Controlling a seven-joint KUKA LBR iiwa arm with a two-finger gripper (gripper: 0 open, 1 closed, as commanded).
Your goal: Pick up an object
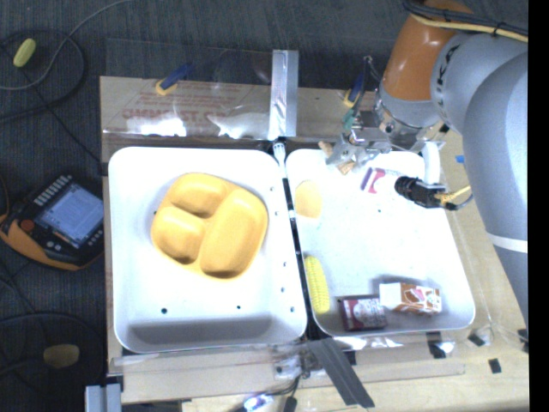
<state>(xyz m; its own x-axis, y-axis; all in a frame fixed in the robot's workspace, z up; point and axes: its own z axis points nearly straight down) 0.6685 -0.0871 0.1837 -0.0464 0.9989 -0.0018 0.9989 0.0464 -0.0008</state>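
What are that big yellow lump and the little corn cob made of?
The big yellow lump in the left bin looks like soft foam or rubber: matte, with rounded, puffy lobes. The corn cob in the right bin seems to be moulded plastic, judging by its even yellow colour, though that's a guess.

A grey KUKA arm (497,144) with a broad, smooth, rounded casing fills the frame's right side. Above the wrist sits a glossy orange band (414,50), domed and catching the light. A thin dark cable (480,26) runs across the top of the orange section onto the grey shell. Below the band, the wrist narrows to a silver metal collar (403,123). The gripper (347,148) is pale metal, with small brackets, and a black fitting with a yellowish tip (425,191) projects nearby.
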